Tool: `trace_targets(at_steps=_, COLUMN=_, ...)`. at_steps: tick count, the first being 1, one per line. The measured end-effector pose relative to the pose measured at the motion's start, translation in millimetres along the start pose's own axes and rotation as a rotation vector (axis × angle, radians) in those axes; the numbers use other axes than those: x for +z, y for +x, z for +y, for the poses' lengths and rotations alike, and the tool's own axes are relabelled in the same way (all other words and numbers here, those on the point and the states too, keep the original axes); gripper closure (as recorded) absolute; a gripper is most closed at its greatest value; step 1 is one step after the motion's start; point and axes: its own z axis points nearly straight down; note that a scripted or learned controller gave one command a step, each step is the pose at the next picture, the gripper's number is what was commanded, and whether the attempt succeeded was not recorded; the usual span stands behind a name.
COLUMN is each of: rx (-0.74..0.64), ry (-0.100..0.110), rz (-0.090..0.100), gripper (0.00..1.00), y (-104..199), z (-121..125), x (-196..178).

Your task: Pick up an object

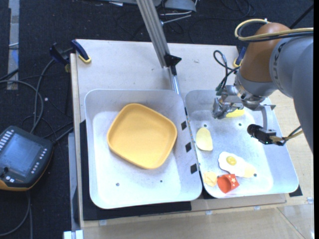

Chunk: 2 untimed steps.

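Here the hand (222,108) hangs low over the upper part of the right bin (279,173), and just beside it, toward 3 o'clock, a small yellow piece (236,113) lies flat on the bin floor, partly covered by the wrist. Whether the hand is open or closed I cannot tell, because the wrist hides this part from above, and nothing is visibly gripped. The yellow piece seems to be the nearest thing for picking; its long axis appears to run about from 9 to 3 o'clock, though only a part of it can be seen. The other candidates lie farther, toward 6 to 7 o'clock from the hand: a pale yellow oval piece (204,139) near the left wall of the bin, with its long axis from 12 to 6 o'clock; then a toy fried egg (236,164) lower down, and at the bottom edge a small red object (229,182) touching a little yellow wedge (211,179). In my judgement the coming move depends on this: the hand stands at the edge of the yellow piece, not centred on it, so a small shift toward 3 o'clock may be needed. The left bin (99,183) carries a yellow square plate (142,135), well apart from the hand. The light surface (124,63) under the bins shows no brand or label, and I find no writing that can be read.
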Motion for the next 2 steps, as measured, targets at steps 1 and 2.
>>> trace_targets(at_steps=1, rx=0.001, ry=0.0, rz=0.0, gripper=1.0, y=-5.0, z=-7.4, x=-54.7)
trace_targets(at_steps=2, rx=0.001, ry=0.004, rz=0.0, gripper=1.0, y=-4.9, z=-7.2, x=-63.8)
